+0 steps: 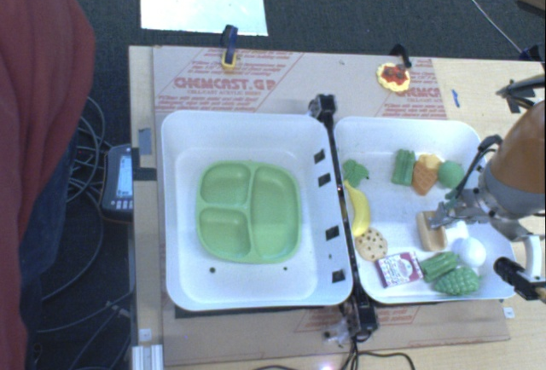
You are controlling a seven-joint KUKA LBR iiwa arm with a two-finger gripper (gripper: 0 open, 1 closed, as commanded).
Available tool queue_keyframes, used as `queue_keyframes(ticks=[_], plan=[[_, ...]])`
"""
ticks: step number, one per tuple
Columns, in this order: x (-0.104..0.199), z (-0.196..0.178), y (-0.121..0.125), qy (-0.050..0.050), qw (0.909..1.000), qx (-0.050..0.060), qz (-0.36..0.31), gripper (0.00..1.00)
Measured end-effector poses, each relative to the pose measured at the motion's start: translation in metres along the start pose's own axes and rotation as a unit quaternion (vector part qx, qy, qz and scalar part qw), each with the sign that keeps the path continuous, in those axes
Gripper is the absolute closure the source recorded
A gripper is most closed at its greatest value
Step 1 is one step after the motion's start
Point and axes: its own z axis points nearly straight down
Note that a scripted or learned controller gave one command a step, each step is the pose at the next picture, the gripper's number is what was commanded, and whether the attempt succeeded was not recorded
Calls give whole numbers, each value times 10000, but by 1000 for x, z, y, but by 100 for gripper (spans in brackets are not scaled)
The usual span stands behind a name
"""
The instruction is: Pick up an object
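Grey metal gripper (450,217) low in the right bin (382,135), tips at a tan bread-like piece (429,231); can't tell if the fingers are spread or clamped, and nothing is seen held between them. Wrist sits just right of the tips, with the orange band (522,157) above it at the frame's right edge. Arm enters from the right, angled down and leftward into the bin. A black part of the rig (522,277) sticks out lower right, over the bin's corner.

Around the tips: white egg-shaped item (468,252) just below-right, touching or nearly touching the tan piece. Green pod (438,264) and bumpy green item (459,280) below that. Maroon packet (398,268) and cookie (370,245) lower left. Banana (358,208) along the bin's left side, small green leafy piece (353,171) above it. Top row: green block (403,167), orange piece (425,175), round green item (450,173), close together.

Left bin (183,215) holds a light green divided tray (249,212), three compartments. Black divider clips (323,106) between bins.

On the board behind the bins: small pizza toy (395,76), yellow-blue clamp (229,49). Red fabric (38,104) covers the left edge.
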Motion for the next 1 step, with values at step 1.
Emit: queue_keyframes(ticks=[1], plan=[[92, -22, 42, 76, 9999, 96, -73, 100]])
